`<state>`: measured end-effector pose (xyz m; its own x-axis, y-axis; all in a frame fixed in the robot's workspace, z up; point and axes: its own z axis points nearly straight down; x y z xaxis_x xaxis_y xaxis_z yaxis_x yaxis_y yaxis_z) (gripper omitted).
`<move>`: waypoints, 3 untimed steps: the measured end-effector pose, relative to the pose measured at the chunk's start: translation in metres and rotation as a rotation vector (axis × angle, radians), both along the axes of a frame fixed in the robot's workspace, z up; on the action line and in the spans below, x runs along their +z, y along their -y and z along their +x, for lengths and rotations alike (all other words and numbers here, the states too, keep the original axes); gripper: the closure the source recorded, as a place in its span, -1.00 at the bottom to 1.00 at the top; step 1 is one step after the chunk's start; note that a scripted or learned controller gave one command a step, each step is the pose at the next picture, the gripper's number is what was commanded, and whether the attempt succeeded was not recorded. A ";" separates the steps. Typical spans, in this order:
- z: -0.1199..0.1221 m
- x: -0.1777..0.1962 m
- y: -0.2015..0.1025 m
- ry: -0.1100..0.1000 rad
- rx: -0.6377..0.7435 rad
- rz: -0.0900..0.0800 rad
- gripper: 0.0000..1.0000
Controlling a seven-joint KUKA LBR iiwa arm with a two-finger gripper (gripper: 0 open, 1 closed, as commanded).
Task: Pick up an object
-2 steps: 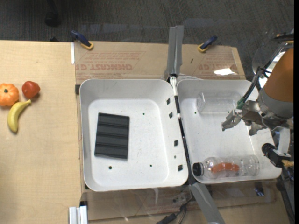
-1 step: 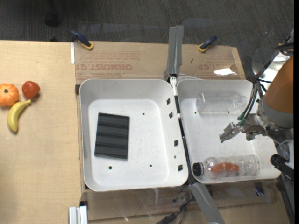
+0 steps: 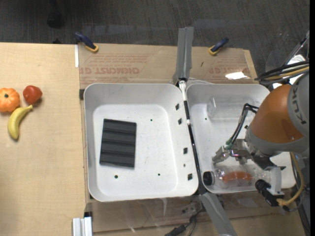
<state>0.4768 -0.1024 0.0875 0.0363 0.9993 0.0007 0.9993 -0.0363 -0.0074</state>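
A clear plastic bottle (image 3: 231, 177) with a black cap and something orange inside lies on its side along the front wall of the right bin (image 3: 216, 100). My gripper (image 3: 235, 155) hangs just above and behind the bottle, under the arm's orange band. The wrist hides how it meets the bottle. A black ribbed rectangular block (image 3: 118, 142) lies flat in the left part of the left bin (image 3: 133, 90).
On the wooden table to the left lie an orange (image 3: 8, 100), a red fruit (image 3: 32, 94) and a banana (image 3: 17, 122). A raised divider (image 3: 187, 127) separates the two bins. Cardboard (image 3: 128, 65) and two clamps sit behind them.
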 end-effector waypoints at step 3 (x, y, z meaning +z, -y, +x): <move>0.047 0.065 0.057 0.000 -0.188 -0.003 -1.00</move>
